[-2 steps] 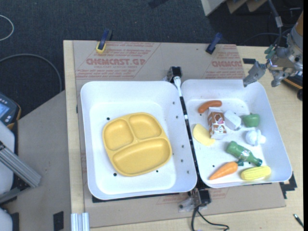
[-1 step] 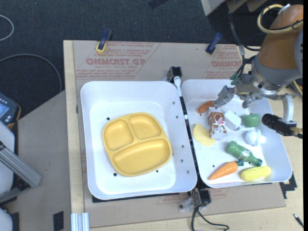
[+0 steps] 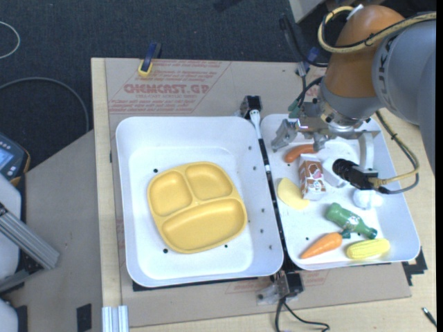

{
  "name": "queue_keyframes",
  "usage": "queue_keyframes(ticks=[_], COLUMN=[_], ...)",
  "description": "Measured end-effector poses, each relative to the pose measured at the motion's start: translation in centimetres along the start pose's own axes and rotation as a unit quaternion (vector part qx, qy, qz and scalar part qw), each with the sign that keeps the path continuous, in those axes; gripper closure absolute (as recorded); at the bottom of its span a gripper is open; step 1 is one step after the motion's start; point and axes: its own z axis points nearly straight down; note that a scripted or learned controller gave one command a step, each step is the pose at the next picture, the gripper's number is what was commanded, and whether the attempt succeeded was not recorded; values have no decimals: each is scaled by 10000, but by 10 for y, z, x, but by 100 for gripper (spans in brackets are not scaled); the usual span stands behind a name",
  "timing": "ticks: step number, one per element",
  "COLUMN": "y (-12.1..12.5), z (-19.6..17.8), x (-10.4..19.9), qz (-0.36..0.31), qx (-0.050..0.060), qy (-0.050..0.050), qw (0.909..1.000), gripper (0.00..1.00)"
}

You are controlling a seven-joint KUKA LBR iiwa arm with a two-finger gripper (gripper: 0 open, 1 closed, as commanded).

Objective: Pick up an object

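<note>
The gripper (image 3: 302,135) hangs spread over the right bin (image 3: 401,220), pinching nothing, right above a little orange sausage (image 3: 299,153) lying next to a small carton (image 3: 312,178). The sausage looks like light, hard, slick plastic, so it probably wants a squeeze across its narrow middle.

The grey arm with the orange band (image 3: 356,47) reaches in from the right, its two-finger gripper (image 3: 302,133) pointing down.
</note>
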Motion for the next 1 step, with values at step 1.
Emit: queue_keyframes(ticks=[1], y=[-26], z=[43], x=[-56], qz=[58], qx=[9], qy=[-17], qw=[10000], gripper=[0])
